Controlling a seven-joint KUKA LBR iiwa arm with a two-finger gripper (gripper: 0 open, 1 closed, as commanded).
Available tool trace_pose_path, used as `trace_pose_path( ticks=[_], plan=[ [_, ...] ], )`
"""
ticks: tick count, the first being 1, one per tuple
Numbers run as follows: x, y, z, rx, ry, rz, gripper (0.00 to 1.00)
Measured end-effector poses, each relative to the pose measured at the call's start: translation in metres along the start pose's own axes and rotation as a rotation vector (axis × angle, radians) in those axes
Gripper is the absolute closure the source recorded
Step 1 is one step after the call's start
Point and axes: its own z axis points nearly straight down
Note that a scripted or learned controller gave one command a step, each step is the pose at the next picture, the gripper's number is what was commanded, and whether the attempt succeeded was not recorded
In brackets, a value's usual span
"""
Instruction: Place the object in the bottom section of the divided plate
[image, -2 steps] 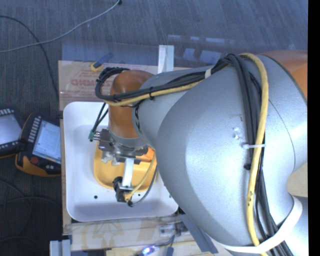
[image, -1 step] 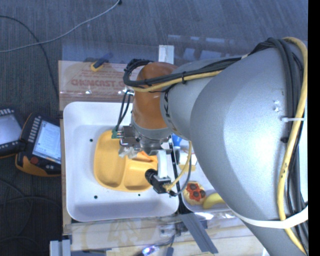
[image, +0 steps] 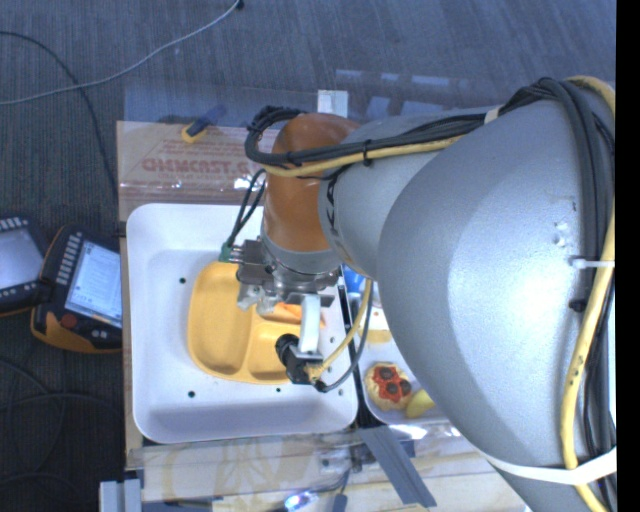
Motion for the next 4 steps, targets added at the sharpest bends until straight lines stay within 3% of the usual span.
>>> trace_pose_path(
  ticks=[1,2,3,4],
  plan=[
    [0.04,0.036,0.039,0.001,-0.002,0.217,1.0],
    [0.066,0.075,-0.051,-0.005,-0.006,-0.042,1.0],
    [0.06,0.0,-0.001,0.001,-0.004,-0.03,1.0],
    [0.066,-0.003,-0.02,0.001,-0.002,0.134,1.0]
  ],
)
